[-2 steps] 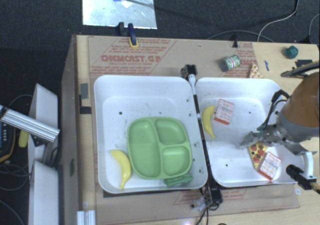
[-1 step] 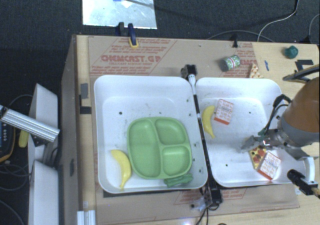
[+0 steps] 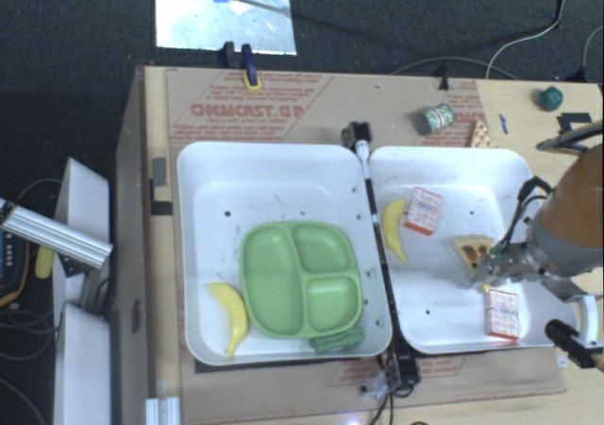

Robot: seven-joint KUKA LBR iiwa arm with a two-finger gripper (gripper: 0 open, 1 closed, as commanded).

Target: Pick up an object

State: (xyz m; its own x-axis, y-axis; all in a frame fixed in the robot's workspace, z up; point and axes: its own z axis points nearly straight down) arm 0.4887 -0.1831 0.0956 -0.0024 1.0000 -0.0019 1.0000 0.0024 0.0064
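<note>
Gripper point(image 3: 491, 267) low in right bin point(image 3: 453, 343), finger state impossible to tell. Touching or just beside pizza slice point(image 3: 469, 250), lying toward left. Nearer: red-white packet point(image 3: 501, 312). Farther left: second packet point(image 3: 423, 210), banana point(image 3: 392, 229) along divider.

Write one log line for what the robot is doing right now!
arm: over right bin | gripper: beside pizza slice toy | nearby: red-white packet | hold: none seen | left bin: green tray, banana
</note>
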